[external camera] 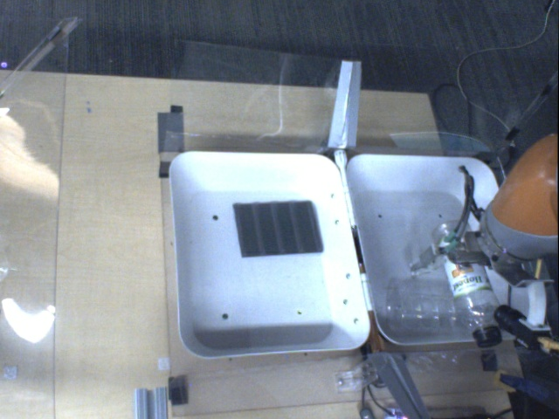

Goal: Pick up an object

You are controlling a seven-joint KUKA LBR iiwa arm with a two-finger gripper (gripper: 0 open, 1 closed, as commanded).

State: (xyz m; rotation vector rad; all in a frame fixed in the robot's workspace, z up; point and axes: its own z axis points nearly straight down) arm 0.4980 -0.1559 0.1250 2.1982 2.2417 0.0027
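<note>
A dark ribbed rectangular pad (pixel 278 228) lies flat in the middle of the left bin (pixel 201 260). In the right bin (pixel 393 190) a clear plastic bottle with a white and green label (pixel 467 279) lies near the right wall. A clear plastic cup or tub (pixel 417 299) lies beside it at the front. My gripper (pixel 447 246) hangs low in the right bin, just above the bottle's top end. The orange band (pixel 531 186) and grey wrist (pixel 515 234) hide the bin's right rim.
A metal divider strip (pixel 343 112) runs back from where the bins meet. Black brackets (pixel 173 125) sit at the left bin's far corner. Cables and fittings (pixel 515 321) crowd the front right. The wooden bench (pixel 96 234) stretches left of the bins.
</note>
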